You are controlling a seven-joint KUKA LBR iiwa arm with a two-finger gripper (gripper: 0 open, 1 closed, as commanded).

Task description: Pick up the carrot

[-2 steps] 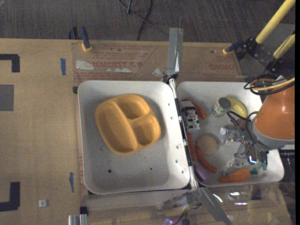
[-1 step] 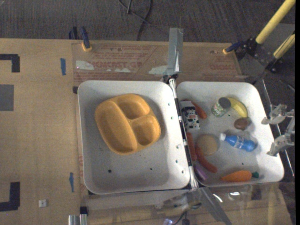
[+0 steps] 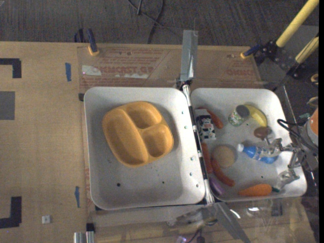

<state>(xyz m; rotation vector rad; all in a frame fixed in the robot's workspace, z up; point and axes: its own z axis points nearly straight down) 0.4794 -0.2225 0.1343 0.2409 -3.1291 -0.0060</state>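
Observation:
The carrot (image 3: 255,190), orange with a dark green stub at its right end, lies flat along the front wall of the right bin (image 3: 273,97). My gripper (image 3: 282,161) reaches in at that bin's right edge, just up and to the right of the carrot. Its two metal fingers (image 3: 287,175) stand spread apart, open, and nothing is between them. The nearer finger ends close to the carrot's green end. The farther finger sits beside the tip of a blue and white bottle (image 3: 257,153).
The right bin also holds a banana (image 3: 256,115), a small can (image 3: 236,116), a brown lump (image 3: 262,132), a beige ball (image 3: 224,156), a red sausage (image 3: 223,174), a purple piece (image 3: 216,187) and a white box (image 3: 205,126). A yellow divided plate (image 3: 137,133) sits in the left bin (image 3: 101,186).

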